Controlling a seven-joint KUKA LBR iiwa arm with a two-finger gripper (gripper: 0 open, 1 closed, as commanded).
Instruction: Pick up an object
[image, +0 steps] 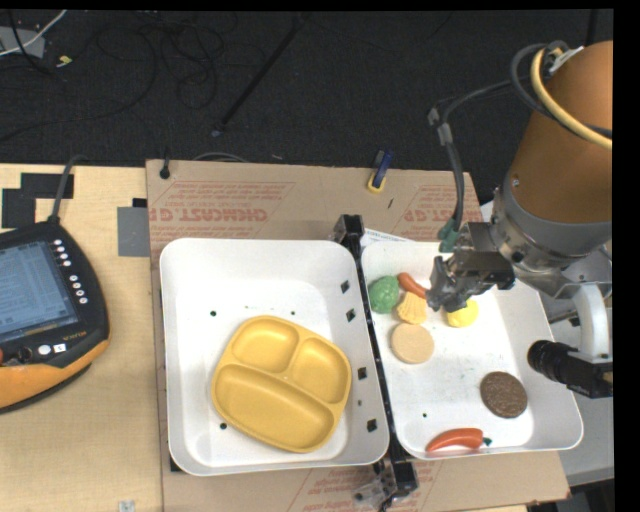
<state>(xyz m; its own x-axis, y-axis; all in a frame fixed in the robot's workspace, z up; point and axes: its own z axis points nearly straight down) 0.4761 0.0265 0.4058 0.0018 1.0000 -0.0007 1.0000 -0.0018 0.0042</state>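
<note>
The right bin holds several toy foods. A green broccoli-like piece lies at its far left, with an orange carrot and a pale yellow piece beside it. A tan round disc sits just below them. A yellow object lies under the gripper. A brown round cookie and a red chili pepper lie near the front. My gripper hangs low over the yellow object and the carrot end, its dark fingers pointing down.
The left bin holds a yellow divided plate. A black divider with clips runs between the bins. A teach pendant lies at the left on the bench. The arm's orange band fills the upper right.
</note>
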